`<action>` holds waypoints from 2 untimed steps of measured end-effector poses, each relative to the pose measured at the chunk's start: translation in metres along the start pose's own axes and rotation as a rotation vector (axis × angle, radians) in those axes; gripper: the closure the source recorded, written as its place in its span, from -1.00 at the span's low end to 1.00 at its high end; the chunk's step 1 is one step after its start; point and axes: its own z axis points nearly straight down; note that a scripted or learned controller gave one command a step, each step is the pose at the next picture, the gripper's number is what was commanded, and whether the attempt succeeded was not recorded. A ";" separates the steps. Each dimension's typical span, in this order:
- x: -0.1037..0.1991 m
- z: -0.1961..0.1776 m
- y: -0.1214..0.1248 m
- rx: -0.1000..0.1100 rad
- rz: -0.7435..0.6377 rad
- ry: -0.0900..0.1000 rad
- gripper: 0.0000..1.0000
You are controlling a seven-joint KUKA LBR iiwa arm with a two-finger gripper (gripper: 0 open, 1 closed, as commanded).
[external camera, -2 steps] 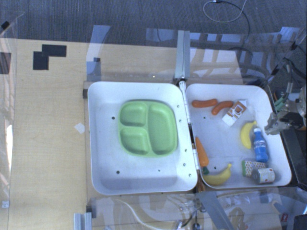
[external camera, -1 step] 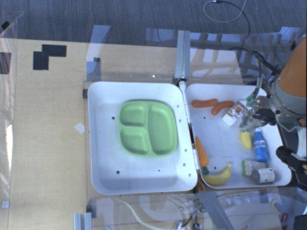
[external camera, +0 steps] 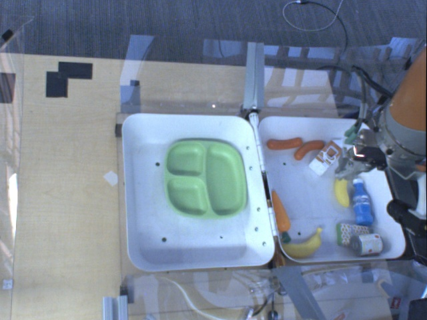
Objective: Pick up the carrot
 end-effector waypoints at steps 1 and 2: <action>0.056 0.124 0.001 0.009 0.000 0.001 1.00; 0.134 0.124 -0.015 0.008 0.078 0.001 1.00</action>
